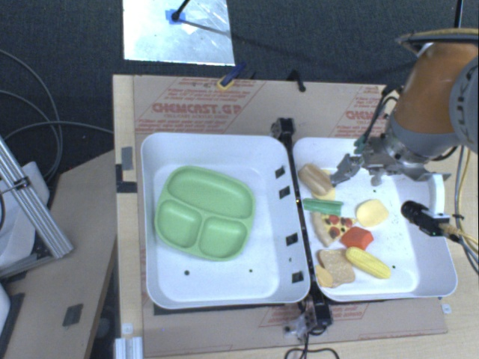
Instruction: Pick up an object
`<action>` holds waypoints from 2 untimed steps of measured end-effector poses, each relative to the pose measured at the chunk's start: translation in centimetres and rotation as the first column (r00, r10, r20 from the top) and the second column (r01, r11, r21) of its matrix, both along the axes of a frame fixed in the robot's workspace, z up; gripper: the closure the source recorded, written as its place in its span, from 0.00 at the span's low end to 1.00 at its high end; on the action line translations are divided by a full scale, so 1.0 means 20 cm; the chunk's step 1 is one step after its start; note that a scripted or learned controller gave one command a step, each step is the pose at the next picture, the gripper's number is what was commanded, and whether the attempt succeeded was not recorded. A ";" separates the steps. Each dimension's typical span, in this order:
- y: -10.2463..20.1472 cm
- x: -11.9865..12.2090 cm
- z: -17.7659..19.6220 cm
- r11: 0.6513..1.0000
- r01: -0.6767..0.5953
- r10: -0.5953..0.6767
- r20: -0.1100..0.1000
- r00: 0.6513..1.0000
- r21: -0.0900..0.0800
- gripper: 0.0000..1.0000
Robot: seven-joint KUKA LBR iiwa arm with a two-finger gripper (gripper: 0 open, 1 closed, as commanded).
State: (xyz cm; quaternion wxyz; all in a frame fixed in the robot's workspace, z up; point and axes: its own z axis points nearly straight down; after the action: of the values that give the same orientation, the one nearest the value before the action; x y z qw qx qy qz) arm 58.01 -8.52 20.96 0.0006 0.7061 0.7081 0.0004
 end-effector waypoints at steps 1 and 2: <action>-0.01 -0.26 -0.66 1.000 0.004 -0.004 -0.008 1.000 0.002 0.00; 0.30 -0.46 -0.10 1.000 -0.006 0.006 0.007 1.000 0.004 0.00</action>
State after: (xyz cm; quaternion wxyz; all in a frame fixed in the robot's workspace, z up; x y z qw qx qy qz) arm 48.78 -2.58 18.98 0.0019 0.7039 0.7103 0.0043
